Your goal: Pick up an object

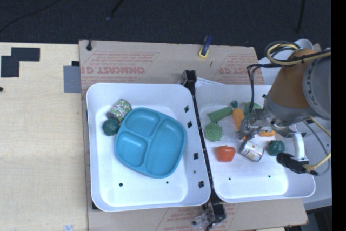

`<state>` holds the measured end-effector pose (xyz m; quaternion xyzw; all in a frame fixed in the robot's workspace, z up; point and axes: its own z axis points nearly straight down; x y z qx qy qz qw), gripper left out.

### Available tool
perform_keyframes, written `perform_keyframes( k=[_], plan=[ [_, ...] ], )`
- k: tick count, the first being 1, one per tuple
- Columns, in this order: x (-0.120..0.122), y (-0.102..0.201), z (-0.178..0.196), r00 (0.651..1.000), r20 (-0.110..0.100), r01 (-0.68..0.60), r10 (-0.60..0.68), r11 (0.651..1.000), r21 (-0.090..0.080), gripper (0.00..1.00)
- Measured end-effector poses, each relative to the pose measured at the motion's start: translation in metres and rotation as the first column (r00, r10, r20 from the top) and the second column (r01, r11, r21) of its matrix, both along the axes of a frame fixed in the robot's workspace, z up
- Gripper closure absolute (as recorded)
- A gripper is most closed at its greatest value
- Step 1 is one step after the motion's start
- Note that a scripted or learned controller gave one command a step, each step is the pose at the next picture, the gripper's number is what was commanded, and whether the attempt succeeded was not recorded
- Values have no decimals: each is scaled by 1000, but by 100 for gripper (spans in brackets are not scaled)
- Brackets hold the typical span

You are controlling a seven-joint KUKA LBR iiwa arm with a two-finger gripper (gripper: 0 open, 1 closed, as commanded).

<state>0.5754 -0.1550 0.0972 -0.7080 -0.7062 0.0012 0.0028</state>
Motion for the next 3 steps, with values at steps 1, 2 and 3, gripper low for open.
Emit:
perform_keyframes(
  k=[1, 2, 3],
  plan=[
    [-2, -5, 43, 1000, 5, 5, -5, 1000, -2, 100],
    [9, -9, 98, 1000, 9, -3, 3, 1000, -3, 100],
    [9, -10, 132, 1000, 7, -3, 3, 1000, -2, 100]
  ],
)
